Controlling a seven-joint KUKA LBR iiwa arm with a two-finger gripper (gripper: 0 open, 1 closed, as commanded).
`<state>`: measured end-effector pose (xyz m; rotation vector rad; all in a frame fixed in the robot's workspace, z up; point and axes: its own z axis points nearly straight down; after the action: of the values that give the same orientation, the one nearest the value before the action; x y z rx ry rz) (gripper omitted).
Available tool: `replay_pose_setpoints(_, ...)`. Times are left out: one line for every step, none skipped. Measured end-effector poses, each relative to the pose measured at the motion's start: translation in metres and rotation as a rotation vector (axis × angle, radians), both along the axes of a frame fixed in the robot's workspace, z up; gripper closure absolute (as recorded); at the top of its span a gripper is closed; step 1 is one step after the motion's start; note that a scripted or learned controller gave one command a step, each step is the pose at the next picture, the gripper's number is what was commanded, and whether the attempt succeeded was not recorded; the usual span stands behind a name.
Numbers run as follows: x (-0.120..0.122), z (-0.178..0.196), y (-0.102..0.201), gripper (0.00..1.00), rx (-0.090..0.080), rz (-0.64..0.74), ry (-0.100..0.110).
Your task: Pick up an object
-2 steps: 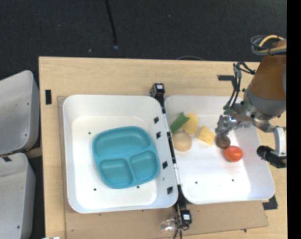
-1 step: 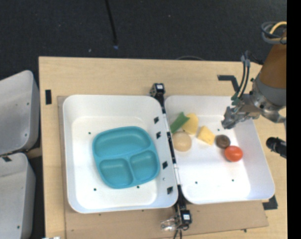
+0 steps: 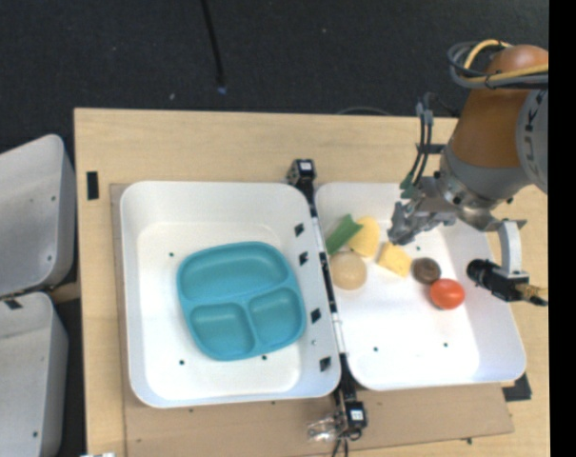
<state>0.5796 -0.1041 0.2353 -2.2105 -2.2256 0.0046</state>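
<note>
The right bin (image 3: 430, 350) holds a cluster of small items: a green piece (image 3: 341, 232), a yellow piece (image 3: 366, 237), a yellow wedge (image 3: 395, 260), a beige round item (image 3: 347, 272), a brown round item (image 3: 426, 271) and a red tomato-like ball (image 3: 446, 294). My gripper (image 3: 403, 231) hangs low over the bin's back part, just above the yellow wedge and right of the yellow piece. Nothing shows between its fingers.
The left bin (image 3: 154, 350) holds a teal divided plate (image 3: 241, 299). A ridge with black clips (image 3: 318, 284) separates the two bins. The arm's grey and orange body (image 3: 492, 141) overhangs the right bin's back right corner. A black fitting (image 3: 492, 278) sticks out at the right edge.
</note>
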Motion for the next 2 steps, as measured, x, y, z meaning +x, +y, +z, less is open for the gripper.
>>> replay_pose_setpoints(0.028, -0.001, 0.046, 1.0, 0.0, 0.001, -0.003)
replay_pose_setpoints(0.034, -0.006, 0.093, 1.0, -0.002, 0.0, -0.002)
